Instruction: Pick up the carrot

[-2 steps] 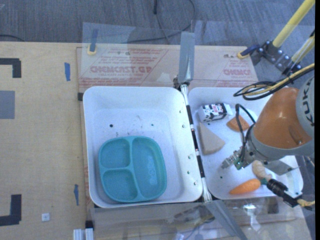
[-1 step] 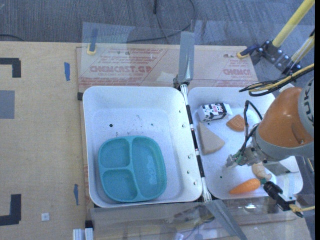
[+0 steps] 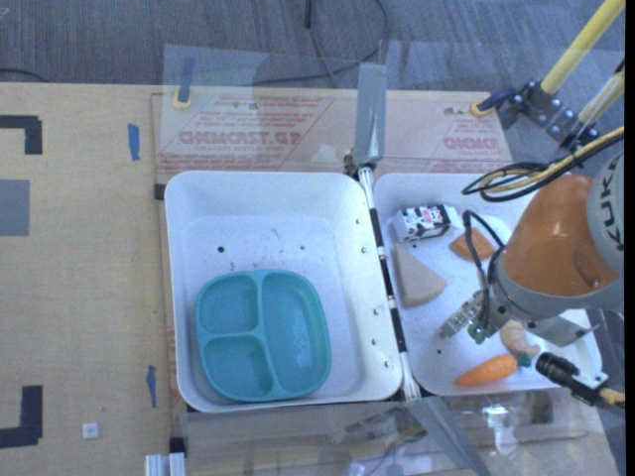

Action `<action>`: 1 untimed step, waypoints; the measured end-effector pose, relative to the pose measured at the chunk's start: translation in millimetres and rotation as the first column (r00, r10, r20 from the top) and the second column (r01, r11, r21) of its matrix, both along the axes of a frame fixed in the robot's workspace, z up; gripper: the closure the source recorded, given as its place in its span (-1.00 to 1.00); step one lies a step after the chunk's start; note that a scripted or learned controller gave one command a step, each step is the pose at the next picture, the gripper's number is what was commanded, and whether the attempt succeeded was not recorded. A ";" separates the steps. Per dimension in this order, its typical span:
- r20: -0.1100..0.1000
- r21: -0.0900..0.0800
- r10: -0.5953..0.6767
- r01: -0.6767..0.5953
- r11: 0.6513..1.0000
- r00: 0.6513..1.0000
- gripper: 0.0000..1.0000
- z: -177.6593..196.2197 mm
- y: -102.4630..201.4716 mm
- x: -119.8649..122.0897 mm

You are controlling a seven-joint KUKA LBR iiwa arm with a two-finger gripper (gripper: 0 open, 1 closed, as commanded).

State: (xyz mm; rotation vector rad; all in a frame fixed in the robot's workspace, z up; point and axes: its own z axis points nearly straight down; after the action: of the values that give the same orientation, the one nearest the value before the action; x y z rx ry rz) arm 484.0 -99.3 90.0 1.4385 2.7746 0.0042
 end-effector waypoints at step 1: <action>-0.002 0.008 -0.114 0.114 0.993 0.993 1.00 -0.3 -12.9 0.4</action>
State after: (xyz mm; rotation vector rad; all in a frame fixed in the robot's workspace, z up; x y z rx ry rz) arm 484.4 -112.2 89.7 1.5979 2.6921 0.0133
